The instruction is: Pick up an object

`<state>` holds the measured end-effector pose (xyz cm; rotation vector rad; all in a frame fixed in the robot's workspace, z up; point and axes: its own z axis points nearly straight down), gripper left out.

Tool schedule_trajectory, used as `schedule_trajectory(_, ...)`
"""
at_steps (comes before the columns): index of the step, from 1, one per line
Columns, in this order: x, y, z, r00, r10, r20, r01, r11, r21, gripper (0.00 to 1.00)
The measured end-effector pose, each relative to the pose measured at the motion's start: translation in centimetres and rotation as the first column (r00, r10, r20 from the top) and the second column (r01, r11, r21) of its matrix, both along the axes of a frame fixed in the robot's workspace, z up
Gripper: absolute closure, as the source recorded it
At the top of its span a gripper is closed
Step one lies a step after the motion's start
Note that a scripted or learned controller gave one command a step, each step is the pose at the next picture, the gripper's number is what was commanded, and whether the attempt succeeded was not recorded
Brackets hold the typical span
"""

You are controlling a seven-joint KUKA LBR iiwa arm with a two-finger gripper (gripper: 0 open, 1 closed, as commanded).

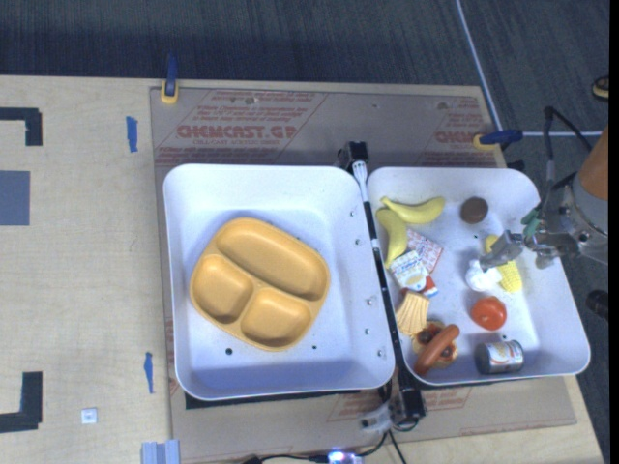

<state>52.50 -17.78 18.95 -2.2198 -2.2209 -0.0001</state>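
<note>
We find gripper (pixel 511 247) at 3 o'clock of right bin (pixel 571 356), over corn (pixel 507 271), jaw state indeterminate, tomato (pixel 489 312) at 6 o'clock, tray (pixel 257 281) in left bin (pixel 193 356).

You look down from one fixed camera set high above the bench (pixel 77 259), tilted at a slant so that the dark floor (pixel 290 17) fills the top of the frame and the bench's near edge runs along the bottom. Both bins sit whole near the middle, the left bin (pixel 184 201) and the right bin (pixel 561 351) side by side. The arm (pixel 590 196) enters from your right edge.
</note>
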Motion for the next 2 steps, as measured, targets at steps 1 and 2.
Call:
schedule_trajectory(1,-0.6,2.4,-10.3,1.000,0.000,0.005,0.000,1.000,-0.001,0.00)
schedule_trajectory(2,-0.5,2.3,-9.2,1.000,-0.001,0.009,0.001,1.000,-0.004,1.00)
